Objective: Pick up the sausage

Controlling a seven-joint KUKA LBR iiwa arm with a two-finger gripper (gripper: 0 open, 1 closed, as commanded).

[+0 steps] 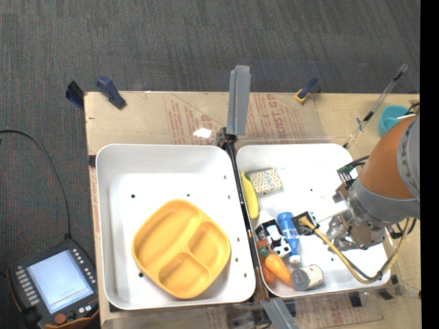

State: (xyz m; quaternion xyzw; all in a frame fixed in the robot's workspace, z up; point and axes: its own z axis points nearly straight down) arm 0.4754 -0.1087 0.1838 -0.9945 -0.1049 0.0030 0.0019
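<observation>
The step in hand looks like the approach: nothing is lifted, and the arm (384,177) hangs over the right bin (322,157), to the right of the blue bottle (287,232) that stands amid the clutter.

The sausage (263,255) is hard to make out. My best reading is the small reddish-brown piece down and left of the blue bottle, pressed against the orange carrot (278,270) – too small to be sure of. A grey can (306,277) lies just below the bottle, a black-and-white piece (271,237) touches it on the left, and a yellow banana (251,199) and a pale waffle-patterned block (265,180) lie up and left of it.

The arm's grey wrist is bent downward, well to the right of the bottle, with a yellow cable (343,259) looping from it towards the bottle's base. The wrist hides the jaws from this angle – I cannot tell whether they are open or closed, and nothing shows between them.

The next move, as I judge it, calls for a traverse leftward past the bottle, then a descent into a tight pocket. The carrot and the black-and-white piece crowd the target, so a narrow, well-aligned entry seems needed, or a neighbour may be caught instead.
</observation>
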